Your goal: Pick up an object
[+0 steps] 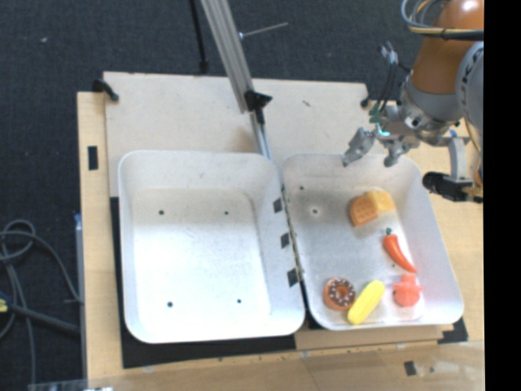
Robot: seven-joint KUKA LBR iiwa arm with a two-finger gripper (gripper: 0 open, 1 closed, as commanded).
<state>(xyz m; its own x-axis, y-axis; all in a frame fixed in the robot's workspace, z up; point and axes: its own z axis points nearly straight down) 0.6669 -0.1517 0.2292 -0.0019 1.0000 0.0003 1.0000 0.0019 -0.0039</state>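
The fingers (374, 148) hang spread apart and hold nothing, above the far edge of the right bin (431, 218). The tan worktop (179, 112) stands on dark carpet (49, 39). The right bin holds a bread chunk (370, 208), a carrot (398, 252), a donut (338, 293), a banana (365, 301) and a red toy (407, 291). The left bin (195, 243) adjoins it.

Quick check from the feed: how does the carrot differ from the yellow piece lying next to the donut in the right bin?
The carrot is orange-red with a small green top; the yellow piece is plain yellow. The carrot tapers to a point, while the yellow piece is blunt and rounded at both ends. The carrot lies near the bin's right wall; the yellow piece lies by the near rim, beside the donut. Both are elongated and lie flat in the right bin.
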